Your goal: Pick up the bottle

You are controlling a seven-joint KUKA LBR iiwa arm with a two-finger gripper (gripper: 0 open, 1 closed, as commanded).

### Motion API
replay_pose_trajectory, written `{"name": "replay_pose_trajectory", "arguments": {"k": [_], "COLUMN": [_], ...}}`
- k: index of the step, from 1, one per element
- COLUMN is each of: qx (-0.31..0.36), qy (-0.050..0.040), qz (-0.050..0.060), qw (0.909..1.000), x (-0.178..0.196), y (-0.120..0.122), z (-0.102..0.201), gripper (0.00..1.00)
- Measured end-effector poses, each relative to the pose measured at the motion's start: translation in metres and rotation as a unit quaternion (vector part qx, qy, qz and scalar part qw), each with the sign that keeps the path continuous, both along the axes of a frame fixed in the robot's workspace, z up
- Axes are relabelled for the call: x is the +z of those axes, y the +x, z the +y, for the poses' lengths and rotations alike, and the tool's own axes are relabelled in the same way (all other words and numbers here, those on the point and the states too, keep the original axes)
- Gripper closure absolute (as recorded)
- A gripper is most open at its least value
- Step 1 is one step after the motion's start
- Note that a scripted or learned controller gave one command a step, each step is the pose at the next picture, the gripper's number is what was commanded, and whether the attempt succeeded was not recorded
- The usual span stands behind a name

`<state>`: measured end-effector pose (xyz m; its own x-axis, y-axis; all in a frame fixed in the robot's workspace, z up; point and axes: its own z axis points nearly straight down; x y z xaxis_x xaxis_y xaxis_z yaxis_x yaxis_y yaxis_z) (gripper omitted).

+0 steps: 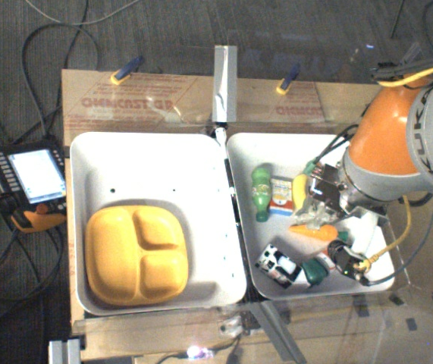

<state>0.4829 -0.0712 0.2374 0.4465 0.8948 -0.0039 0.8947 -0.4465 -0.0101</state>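
Partly wrist-hidden gripper (312, 217), green bottle (261, 193) beside

Grey arm (398, 169), orange band, yellow cable (387, 245)

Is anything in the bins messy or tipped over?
Yes. The green bottle lies on its side in the right bin, beside a small box. The toys there sit in a jumble. The yellow tray in the left bin looks fine.

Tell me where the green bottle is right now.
The green plastic bottle lies in the right white bin, near its left wall, just left of a small white and orange carton; the gripper is further right.
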Motion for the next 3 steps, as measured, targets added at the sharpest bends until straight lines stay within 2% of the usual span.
{"name": "replay_pose_trajectory", "arguments": {"k": [1,2,3], "qx": [-0.064,0.036,0.081], "qy": [-0.0014,-0.0006,-0.0013], "qz": [0.000,0.000,-0.001], "qw": [0.9980,0.9993,0.9967], "x": [0.007,-0.036,0.015], "y": [0.000,0.009,0.000], "z": [0.047,0.095,-0.003], "gripper": [1.00,1.00,1.00]}}
